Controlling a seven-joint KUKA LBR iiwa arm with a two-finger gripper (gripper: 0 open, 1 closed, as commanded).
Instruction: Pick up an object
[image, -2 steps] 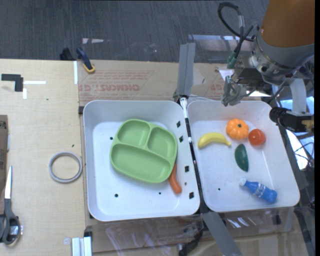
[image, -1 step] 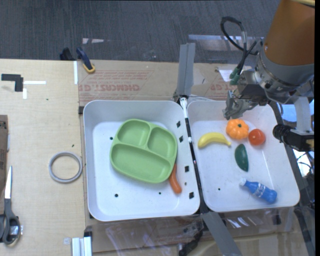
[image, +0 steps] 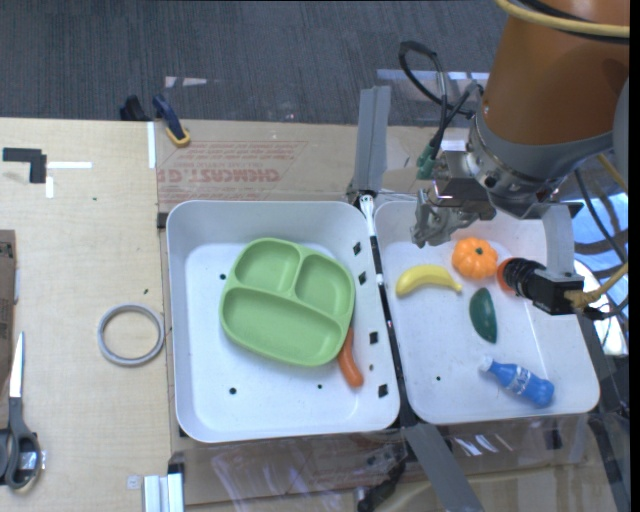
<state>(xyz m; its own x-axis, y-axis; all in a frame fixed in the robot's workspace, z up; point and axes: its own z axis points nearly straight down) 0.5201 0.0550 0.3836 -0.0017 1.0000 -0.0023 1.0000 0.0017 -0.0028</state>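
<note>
End effector (image: 432, 232) above right bin (image: 570, 375), just beside pumpkin (image: 474, 258); finger state perhaps indiscernible.

Banana (image: 429, 280), pumpkin (image: 474, 258), green pepper (image: 484, 314) and bottle (image: 519, 382) crowd the right bin (image: 432, 395); its near-left floor lies open.

The grey two-finger gripper (image: 432, 228) hangs over the right white bin (image: 570, 395), just beside a small orange pumpkin (image: 474, 258) and a yellow banana (image: 428, 280).
</note>
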